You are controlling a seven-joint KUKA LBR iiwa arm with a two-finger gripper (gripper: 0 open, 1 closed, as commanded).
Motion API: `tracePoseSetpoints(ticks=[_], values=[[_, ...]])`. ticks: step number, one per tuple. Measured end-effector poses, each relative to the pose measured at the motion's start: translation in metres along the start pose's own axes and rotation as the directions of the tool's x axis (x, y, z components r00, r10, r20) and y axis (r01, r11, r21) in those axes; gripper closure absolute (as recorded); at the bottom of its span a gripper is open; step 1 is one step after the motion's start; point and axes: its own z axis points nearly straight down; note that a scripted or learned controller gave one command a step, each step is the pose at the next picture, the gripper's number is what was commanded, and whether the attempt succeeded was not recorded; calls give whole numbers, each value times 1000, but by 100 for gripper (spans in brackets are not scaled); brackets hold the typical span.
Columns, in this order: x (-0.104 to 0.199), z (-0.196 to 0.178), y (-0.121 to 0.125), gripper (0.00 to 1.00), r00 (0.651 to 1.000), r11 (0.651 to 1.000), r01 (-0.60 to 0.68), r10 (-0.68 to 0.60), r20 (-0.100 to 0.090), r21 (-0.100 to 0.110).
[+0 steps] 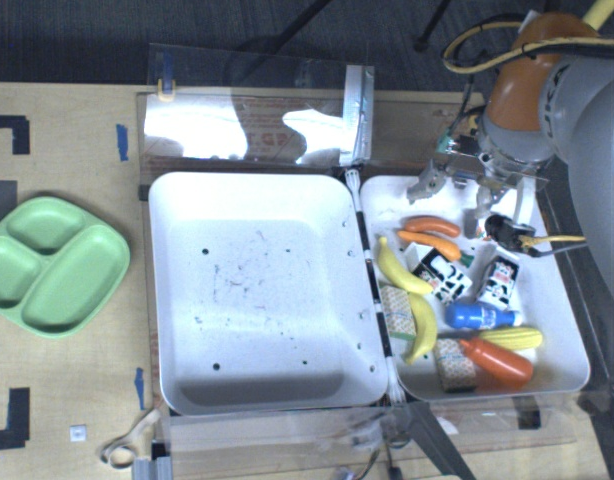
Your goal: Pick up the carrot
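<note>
Metal fingers of the gripper (479,183) hang over the back part of the right bin (572,313), up near its far edge. I cannot tell if the gripper is open or closed, because its parts look tangled and dark from up here. Nothing can be seen between them. Above it sits the orange band (517,103) of the grey arm (587,118), which comes in from the right.

Just in front of the gripper and a bit to the left lies the carrot (430,226). It is orange and lies flat on its side near the back of the right bin. The gripper is close to it but not touching it.

Next to the carrot, a yellow banana (412,293) curves down along the left side of the bin. A black and white box (442,273) lies between the banana and a blue bottle (477,317). Near the front there is a red and orange bottle (497,360), with a small yellow thing (514,339) just behind it.

The left bin (257,288) is white with small dark marks on its floor. Far to the left, on the wooden bench (77,168), sits a green plate (52,265) with three parts.
</note>
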Motion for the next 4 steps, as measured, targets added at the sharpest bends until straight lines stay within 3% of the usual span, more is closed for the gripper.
tracePoseSetpoints(ticks=[1, 2, 3, 4], values=[[2, -10, 1, 100, 1000, 1000, 3, -3, 1, -2], [2, -10, 1, 0, 1000, 1000, 3, -3, 1, -1], [-6, 30, -5, 0, 993, 993, 120, -120, 0, -1], [-36, 59, -64, 0, 992, 992, 123, -123, -3, -2]])
